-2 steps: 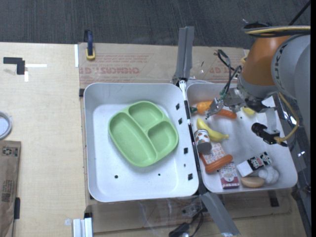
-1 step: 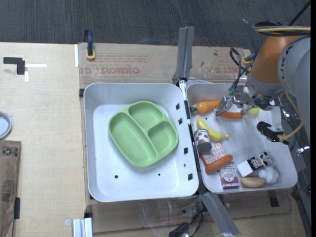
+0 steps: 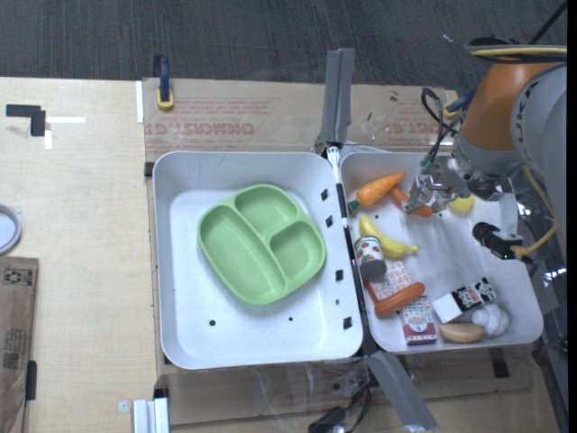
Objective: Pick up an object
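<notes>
My gripper (image 3: 429,197) hangs low over the back of the right bin (image 3: 527,287), reaching in from the right. A small orange thing (image 3: 418,211) lies right under its tip; whether they touch I cannot tell. A carrot (image 3: 379,188) lies just left of the gripper and a yellow fruit (image 3: 462,205) just right of it. Closer to the front are a banana (image 3: 385,240), a small can (image 3: 370,258), a red sausage (image 3: 398,299) and a small red box (image 3: 417,324).
The left bin (image 3: 180,269) holds a green divided plate (image 3: 261,242). At the right bin's front right lie a black-and-white block (image 3: 464,298), a white ball (image 3: 491,317) and a tan oval piece (image 3: 462,332). A metal divider (image 3: 338,97) stands between the bins at the back.
</notes>
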